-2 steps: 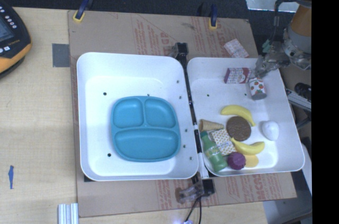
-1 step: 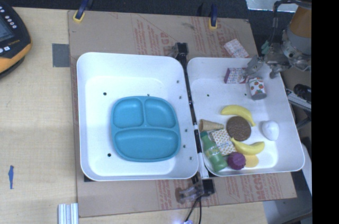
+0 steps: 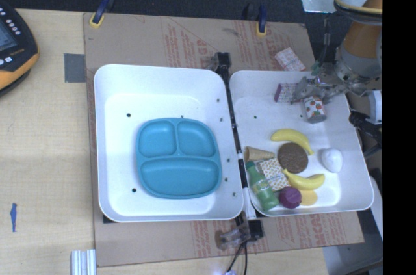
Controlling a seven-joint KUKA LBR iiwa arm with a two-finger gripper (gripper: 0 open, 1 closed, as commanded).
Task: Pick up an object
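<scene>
**Small patterned cube just under the jaws in the right bin**

The thing nearest the jaws [image 3: 311, 93] is a small white cube [image 3: 315, 109] with red and dark markings on its faces. It sits in the upper part of the right bin [image 3: 260, 88], tilted a little, with one corner toward the camera. The jaws hang just above and behind it, at the end of the grey arm [image 3: 354, 62] that reaches in from the right. The cube appears to touch the lower tip of the jaws or lie right below them; I cannot tell whether it is between them, nor how far apart they stand.

Lower in the same bin, well apart from the cube, lies a cluster of toy food: a yellow banana [image 3: 291, 138], a brown round cookie [image 3: 293, 157], a white egg-like piece [image 3: 331, 159], a second yellow banana [image 3: 305, 181], a purple piece [image 3: 290, 197], a green bottle [image 3: 260, 184] and a patterned packet [image 3: 271, 171].

The left bin [image 3: 110, 137] holds a blue divided plate [image 3: 179, 158], lying flat near its middle. Both bins rest on a cardboard sheet [image 3: 156, 39] on the tabletop [image 3: 39, 157].
</scene>
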